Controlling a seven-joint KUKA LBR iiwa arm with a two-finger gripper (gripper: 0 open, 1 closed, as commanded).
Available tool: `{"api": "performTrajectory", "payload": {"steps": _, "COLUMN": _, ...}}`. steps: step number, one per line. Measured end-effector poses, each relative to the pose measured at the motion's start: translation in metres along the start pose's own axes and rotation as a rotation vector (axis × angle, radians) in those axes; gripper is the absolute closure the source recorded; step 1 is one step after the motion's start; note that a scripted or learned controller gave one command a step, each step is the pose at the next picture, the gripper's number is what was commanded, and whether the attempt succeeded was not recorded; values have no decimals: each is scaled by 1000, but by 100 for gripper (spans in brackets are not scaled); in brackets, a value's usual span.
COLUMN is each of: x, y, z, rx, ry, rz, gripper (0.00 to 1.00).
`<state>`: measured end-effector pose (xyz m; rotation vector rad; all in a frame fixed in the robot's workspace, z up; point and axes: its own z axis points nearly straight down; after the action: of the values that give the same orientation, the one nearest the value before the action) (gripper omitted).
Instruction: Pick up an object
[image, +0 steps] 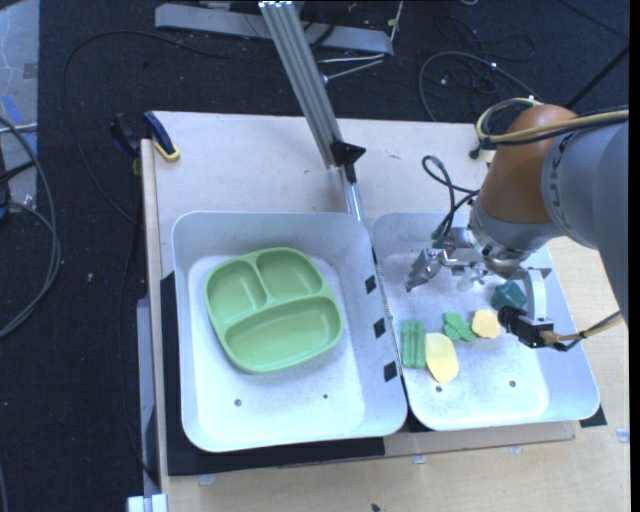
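Observation:
My gripper (422, 272) hangs over the back left part of the right bin (560, 395), its thin metal fingers spread apart with nothing between them. Below it, toward the bin's front, lie a green ridged piece (411, 344), a yellow banana-like piece (441, 357), a small green leafy piece (458, 326), and a small yellow round piece (486, 324). A teal object (511, 294) sits just under the wrist, partly hidden by it. None of these touches the fingers.
A green divided plate (273, 308) lies in the left bin (200, 400). A slanted metal pole (312, 90) rises from between the bins at the back. A cable (575, 335) trails from the wrist across the right bin's edge.

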<state>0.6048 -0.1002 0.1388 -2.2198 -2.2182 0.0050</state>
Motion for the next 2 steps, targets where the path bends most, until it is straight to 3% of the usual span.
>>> {"api": "performTrajectory", "payload": {"steps": 1, "x": 0, "y": 0, "z": 48, "rx": -4, "ry": -1, "rz": 0, "gripper": 0}}
{"api": "performTrajectory", "payload": {"steps": 2, "x": 0, "y": 1, "z": 35, "rx": -7, "ry": -2, "rz": 2, "gripper": 100}}
